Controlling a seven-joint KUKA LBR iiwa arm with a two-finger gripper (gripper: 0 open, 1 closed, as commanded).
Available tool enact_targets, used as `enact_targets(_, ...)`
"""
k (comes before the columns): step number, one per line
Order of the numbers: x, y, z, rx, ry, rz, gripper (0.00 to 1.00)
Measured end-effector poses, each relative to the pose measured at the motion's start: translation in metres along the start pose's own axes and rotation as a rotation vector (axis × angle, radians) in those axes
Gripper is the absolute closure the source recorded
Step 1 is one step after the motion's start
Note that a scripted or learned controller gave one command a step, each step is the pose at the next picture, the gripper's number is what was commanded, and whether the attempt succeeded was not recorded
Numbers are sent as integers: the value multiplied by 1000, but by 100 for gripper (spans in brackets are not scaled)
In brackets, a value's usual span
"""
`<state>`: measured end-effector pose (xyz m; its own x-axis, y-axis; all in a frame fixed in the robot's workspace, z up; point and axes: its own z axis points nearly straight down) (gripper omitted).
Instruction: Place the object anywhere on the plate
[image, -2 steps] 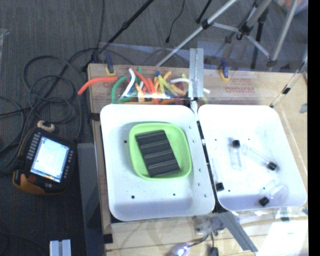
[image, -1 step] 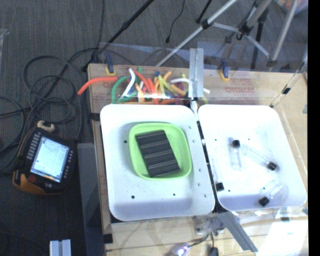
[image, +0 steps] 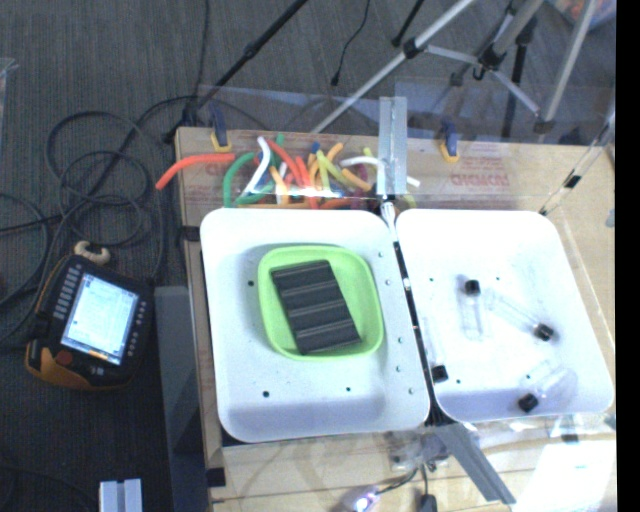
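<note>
A dark ribbed block (image: 315, 307) lies on the green plate (image: 372, 305) in the left bin (image: 230, 380). Right of that plate, the right bin (image: 500, 250) holds three clear black-capped vials (image: 472, 305).

Two white bins: left bin (image: 230, 400) and right bin (image: 570, 260). The left bin contains one green plate (image: 369, 300) bearing one dark ribbed block (image: 316, 306). The right bin contains three clear black-capped vials (image: 472, 305), (image: 522, 318), (image: 541, 387).
</note>
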<state>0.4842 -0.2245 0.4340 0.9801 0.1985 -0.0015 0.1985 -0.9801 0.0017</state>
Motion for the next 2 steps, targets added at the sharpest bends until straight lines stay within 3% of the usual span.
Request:
enact_targets(1, 0, 0, 0, 0, 0, 0, 0)
enact_targets(2, 0, -1, 44, 1, -1, -1, 0)
